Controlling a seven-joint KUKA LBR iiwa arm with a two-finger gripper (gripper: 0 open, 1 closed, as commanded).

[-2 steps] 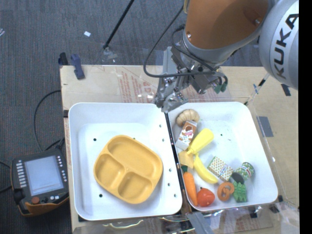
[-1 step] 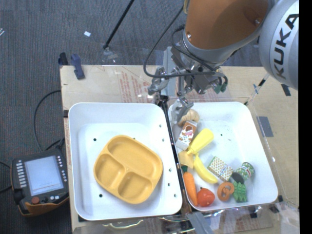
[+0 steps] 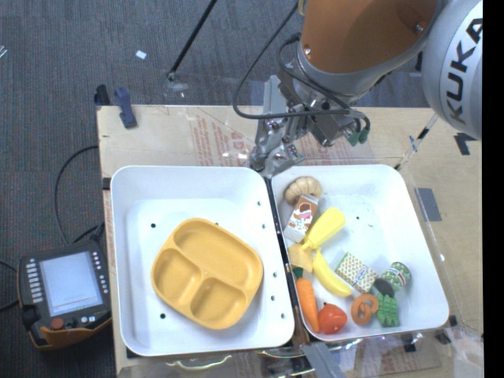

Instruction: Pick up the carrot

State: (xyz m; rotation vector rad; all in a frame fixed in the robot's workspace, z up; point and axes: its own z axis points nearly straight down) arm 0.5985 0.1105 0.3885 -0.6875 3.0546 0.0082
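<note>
1. So, the tool [image 3: 272, 157] hangs over the far edge of the two bins, right about where the left bin [image 3: 130, 211] and right bin [image 3: 409, 203] meet. Honestly can't tell how it's set; it's a tangle of metal and cables up there, and I see nothing in it.
2. The carrot [image 3: 307, 304] lies in the right bin, down at the near-left corner, close to the dividing wall, well apart from the tool.
3. Just beside the carrot there's a red pepper [image 3: 331, 318], touching or almost touching it, and a banana [image 3: 329, 274] just above.
4. Same bin also has a yellow bottle [image 3: 324, 228], a small carton [image 3: 301, 217], a bread roll thing [image 3: 303, 187], a pretzel [image 3: 364, 308] and a green can [image 3: 396, 275].
5. The left bin holds a yellow divided plate [image 3: 206, 271], lying flat.
6. A pendant controller [image 3: 64, 287] lies on the floor left of the tabletop [image 3: 181, 136].
</note>
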